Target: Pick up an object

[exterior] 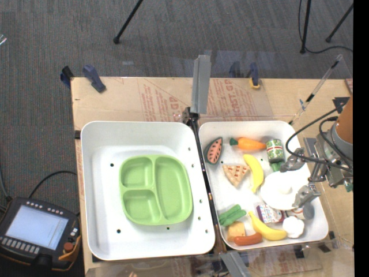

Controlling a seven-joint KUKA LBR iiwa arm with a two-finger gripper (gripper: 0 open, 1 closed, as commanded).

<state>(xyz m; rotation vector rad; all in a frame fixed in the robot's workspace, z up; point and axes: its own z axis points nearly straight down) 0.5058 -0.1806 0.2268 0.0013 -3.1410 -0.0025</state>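
The right bin holds several toy foods: a watermelon slice, a carrot, a green can, a banana, a pizza slice, green beans, a second banana and a white ball. A white round dish lies at the bin's right middle. My gripper reaches in from the right, open, one finger on each side of the dish's right edge. I cannot tell whether the fingers touch it.
The left bin carries a green three-compartment plate. A grey upright post stands behind the seam between the bins. A teach pendant lies on the floor at lower left. Cables hang by the arm on the right.
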